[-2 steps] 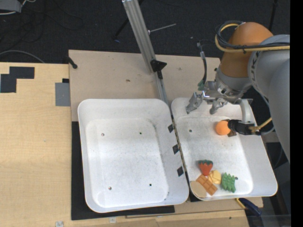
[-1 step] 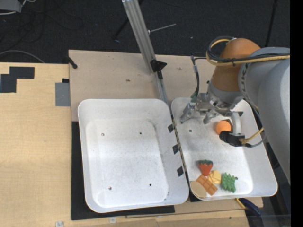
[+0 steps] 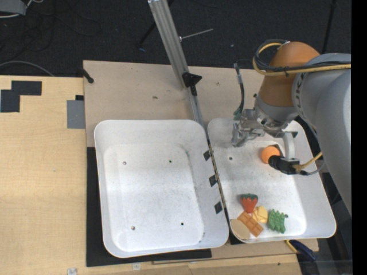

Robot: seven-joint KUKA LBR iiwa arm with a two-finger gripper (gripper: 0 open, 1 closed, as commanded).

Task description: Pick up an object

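Grey and orange-banded, the KUKA arm [image 3: 321, 96] reaches in from the right over the right-hand white bin [image 3: 321, 225], while the larger left bin [image 3: 114, 148] sits beside it, touching along a clipped seam. Its gripper [image 3: 241, 135] hangs above the right bin's far end, jaws too small and blurred to judge. An orange ball [image 3: 269, 153] lies just beside it; a red strawberry [image 3: 249, 201], tan waffle [image 3: 250, 224], yellow piece [image 3: 261, 213] and green leafy toy [image 3: 277, 220] cluster at the near edge.
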